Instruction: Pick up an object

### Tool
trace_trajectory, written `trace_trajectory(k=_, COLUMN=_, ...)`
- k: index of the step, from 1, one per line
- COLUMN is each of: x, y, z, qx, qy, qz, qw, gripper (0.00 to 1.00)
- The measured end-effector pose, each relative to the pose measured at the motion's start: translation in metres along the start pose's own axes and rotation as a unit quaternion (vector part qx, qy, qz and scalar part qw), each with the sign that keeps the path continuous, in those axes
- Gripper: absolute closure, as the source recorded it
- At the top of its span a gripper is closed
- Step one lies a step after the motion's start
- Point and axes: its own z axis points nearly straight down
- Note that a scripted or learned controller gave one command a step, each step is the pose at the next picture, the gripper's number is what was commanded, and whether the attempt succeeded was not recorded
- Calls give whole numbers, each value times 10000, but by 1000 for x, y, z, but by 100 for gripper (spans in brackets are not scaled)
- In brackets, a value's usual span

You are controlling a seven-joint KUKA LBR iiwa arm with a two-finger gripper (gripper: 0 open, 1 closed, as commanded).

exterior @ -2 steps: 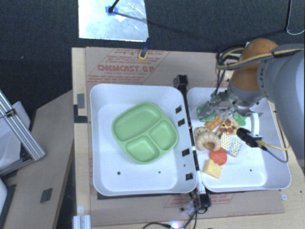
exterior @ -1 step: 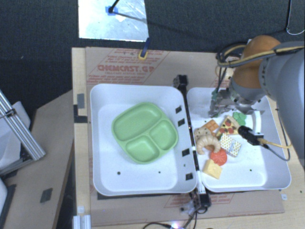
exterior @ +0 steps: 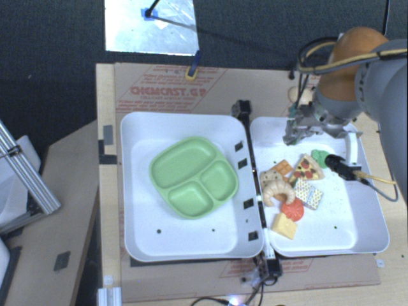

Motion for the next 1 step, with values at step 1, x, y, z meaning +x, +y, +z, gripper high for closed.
trace_trajectory(k=1, x=-9, y=3, z=-50, qx=-5, qy=-4, qz=13, qw=10000, gripper=100)
